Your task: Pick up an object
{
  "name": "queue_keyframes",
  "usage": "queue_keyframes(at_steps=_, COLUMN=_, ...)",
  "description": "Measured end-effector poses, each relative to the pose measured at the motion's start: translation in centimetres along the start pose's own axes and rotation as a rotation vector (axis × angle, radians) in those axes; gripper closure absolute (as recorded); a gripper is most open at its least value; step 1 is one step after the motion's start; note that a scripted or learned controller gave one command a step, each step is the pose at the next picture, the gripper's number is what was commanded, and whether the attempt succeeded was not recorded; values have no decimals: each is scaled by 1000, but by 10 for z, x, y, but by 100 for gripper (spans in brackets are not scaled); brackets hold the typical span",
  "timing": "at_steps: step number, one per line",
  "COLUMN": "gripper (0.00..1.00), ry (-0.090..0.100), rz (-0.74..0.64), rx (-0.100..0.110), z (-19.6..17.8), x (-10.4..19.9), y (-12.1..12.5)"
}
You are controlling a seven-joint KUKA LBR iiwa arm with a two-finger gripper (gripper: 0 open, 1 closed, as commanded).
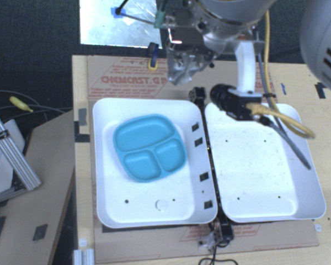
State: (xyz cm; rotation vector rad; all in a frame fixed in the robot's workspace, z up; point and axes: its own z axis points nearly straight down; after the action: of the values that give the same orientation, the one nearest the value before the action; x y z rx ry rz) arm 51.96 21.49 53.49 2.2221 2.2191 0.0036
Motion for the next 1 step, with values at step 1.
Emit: queue_keyframes(at_steps=1, gripper=100, ry=-2, rz=0, rx=4, z=90, x=-6, y=53)
